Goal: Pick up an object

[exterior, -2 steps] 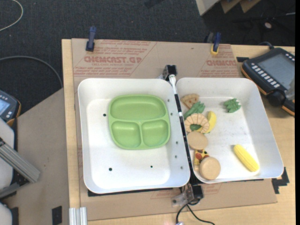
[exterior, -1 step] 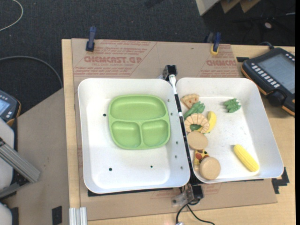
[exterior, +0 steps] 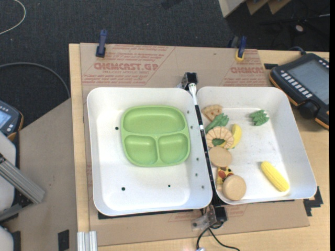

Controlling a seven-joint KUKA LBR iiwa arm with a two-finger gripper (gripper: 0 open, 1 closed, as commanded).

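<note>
The right bin holds toy food. Along its left side lie a tan cracker-like piece, a green leafy piece, a round yellow-and-tan piece, a small banana, a tan round piece, a red-and-yellow piece and a round bun. A green broccoli piece lies toward the back. A yellow corn cob rests near the front right. The left bin carries a green three-compartment plate.
Black clips join the two bins at the back, and another clip joins them at the front. Blue clamps hold the brown board. A black pendant lies at the right. Grey equipment stands at the left.
</note>
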